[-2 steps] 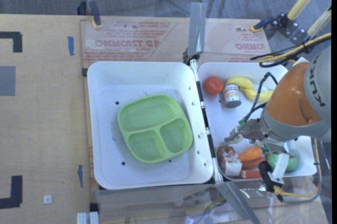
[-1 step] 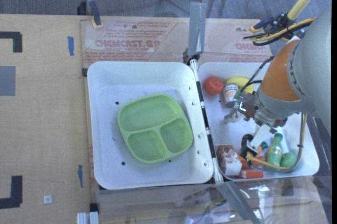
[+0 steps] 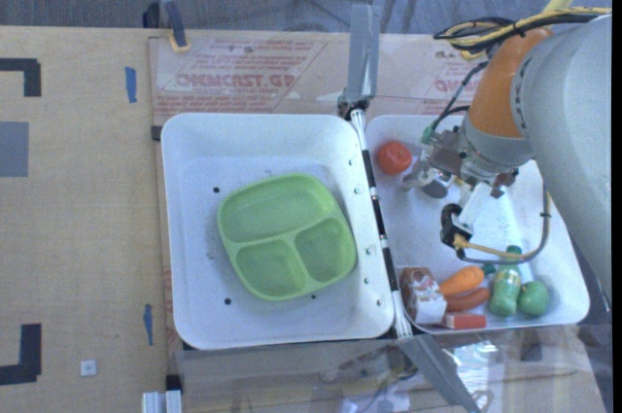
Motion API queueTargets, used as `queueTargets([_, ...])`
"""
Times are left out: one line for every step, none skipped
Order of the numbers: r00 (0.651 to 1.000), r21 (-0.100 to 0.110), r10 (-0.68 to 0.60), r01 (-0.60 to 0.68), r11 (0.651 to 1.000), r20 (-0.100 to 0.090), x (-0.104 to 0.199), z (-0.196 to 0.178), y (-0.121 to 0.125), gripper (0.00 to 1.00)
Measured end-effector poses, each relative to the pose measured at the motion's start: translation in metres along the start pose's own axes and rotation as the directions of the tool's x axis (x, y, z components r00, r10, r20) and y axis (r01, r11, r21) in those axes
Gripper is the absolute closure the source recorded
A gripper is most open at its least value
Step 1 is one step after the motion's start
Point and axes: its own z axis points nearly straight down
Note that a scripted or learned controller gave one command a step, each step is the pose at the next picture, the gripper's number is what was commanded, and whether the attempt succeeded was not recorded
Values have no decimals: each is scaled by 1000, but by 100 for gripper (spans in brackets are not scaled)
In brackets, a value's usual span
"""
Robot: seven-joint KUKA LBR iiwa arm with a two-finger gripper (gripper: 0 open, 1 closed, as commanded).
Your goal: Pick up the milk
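One milk carton (image 3: 494,219) just beside jaws.

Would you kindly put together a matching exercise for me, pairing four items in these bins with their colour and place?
Things
1. divided plate
2. tomato
3. carrot
4. carton

Colour and place
a. orange, toward the near edge of the right bin
b. green, in the left bin
c. white, middle of the right bin
d. red, far left corner of the right bin

Pairs: 1-b, 2-d, 3-a, 4-c
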Motion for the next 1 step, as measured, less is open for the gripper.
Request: queueTargets([972, 12, 233, -233, 972, 3, -80, -2, -54, 0])
